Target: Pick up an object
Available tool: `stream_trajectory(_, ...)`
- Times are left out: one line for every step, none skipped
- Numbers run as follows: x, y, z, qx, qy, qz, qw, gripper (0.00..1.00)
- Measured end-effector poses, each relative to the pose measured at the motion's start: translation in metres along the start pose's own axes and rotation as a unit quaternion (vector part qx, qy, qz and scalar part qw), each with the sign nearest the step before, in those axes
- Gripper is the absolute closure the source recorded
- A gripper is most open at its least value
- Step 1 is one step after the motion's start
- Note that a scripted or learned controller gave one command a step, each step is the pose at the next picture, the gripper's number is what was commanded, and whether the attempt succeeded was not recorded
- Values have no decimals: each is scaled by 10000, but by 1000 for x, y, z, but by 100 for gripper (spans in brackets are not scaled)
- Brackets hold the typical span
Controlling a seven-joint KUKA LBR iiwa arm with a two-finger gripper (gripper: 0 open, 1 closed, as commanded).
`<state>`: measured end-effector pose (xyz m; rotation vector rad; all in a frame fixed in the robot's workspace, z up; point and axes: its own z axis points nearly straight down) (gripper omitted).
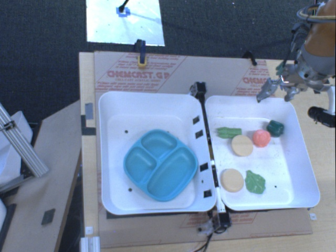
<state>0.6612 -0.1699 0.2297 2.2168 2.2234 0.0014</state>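
Observation:
The right bin (302, 164) holds several small items. A dark green block (275, 127) and a pink-red ball (261, 138) lie near its far right side. A flat green piece (229, 132) lies beside a tan disc (242, 145). Nearer the front are a second tan disc (232, 180) and a green leafy piece (255, 182). My gripper (275, 94) hangs over the bin's far rim, above and behind the items. Its fingers (262, 95) are spread open with nothing between them.
A blue divided plate (160, 164) lies in the left bin (110, 140). A black-clipped divider (205, 140) separates the two bins. Cardboard (157, 72) lies under them, and a shiny square sheet (124, 14) sits on the dark floor behind.

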Motion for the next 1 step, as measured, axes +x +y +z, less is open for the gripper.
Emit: stream_trajectory(6,6,59,18,5,-18,10000,0)
